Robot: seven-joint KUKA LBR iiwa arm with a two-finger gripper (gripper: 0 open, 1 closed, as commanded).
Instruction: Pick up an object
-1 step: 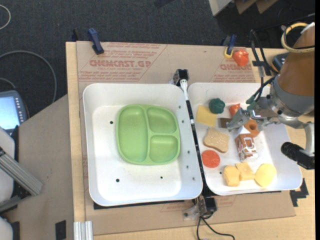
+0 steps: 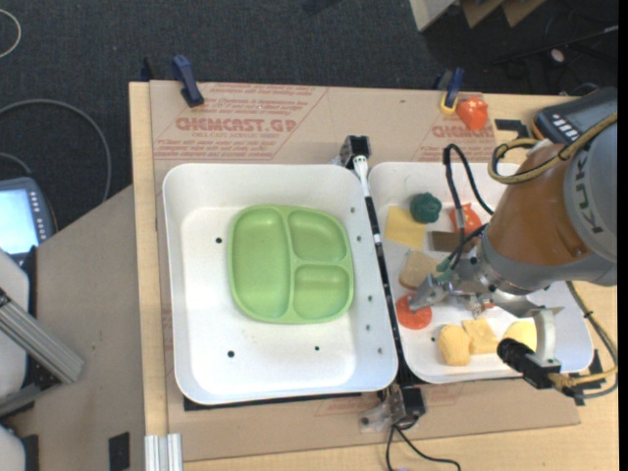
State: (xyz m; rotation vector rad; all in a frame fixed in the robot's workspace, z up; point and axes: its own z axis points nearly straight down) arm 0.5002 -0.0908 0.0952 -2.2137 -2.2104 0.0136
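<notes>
One small orange-red piece [image 2: 413, 314], flat, rounded, under hand [image 2: 429, 295], grip state impossible to tell

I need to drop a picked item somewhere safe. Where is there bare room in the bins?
Left bin: bare white floor all around the green divided plate, widest along the near edge. Right bin: crowded with a yellow wedge, green ball, yellow blocks, and the gripper.

Right bin [image 2: 579, 361]: green ball [image 2: 425, 205], yellow wedge [image 2: 403, 228], tan block [image 2: 416, 269] (maybe bread), orange-red piece [image 2: 413, 314].
</notes>
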